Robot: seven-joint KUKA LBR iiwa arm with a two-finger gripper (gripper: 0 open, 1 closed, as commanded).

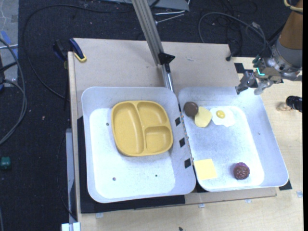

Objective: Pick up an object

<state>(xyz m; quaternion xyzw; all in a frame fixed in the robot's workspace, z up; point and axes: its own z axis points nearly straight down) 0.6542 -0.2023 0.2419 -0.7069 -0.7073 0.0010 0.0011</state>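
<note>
Several small food-shaped objects are seen lying in the right-hand shallow white bin (269, 143). Along its far side a dark brown rounded lump (190, 109) rests close to the bin's left wall, and a pale yellow, pear-shaped flat piece (203, 117) lies touching it on its right. Just beside that piece a white fried-egg shape with a yellow yolk (223, 116) is placed. Toward the near side of the same bin a flat yellow square slice (206, 168) is found near the left wall, and a dark red, rough-textured ball (241, 171) sits to its right, apart from it.

None of these objects is touched by the two-finger gripper (250, 87), which is positioned over the far right corner of the right-hand bin, at its rim, well apart from the egg shape. Nothing is seen between its fingers; how far they are spread cannot be told. The grey arm with its orange band (294, 28) is seen entering from the upper right.

The left-hand shallow white bin (96, 177) is occupied by a yellow plastic plate divided into three compartments (142, 127), set slightly toward the far side. A slanted grey metal pole (149, 25) rises from between the two bins at their far edge. Both bins are borne by a light wooden bench (120, 61).
</note>
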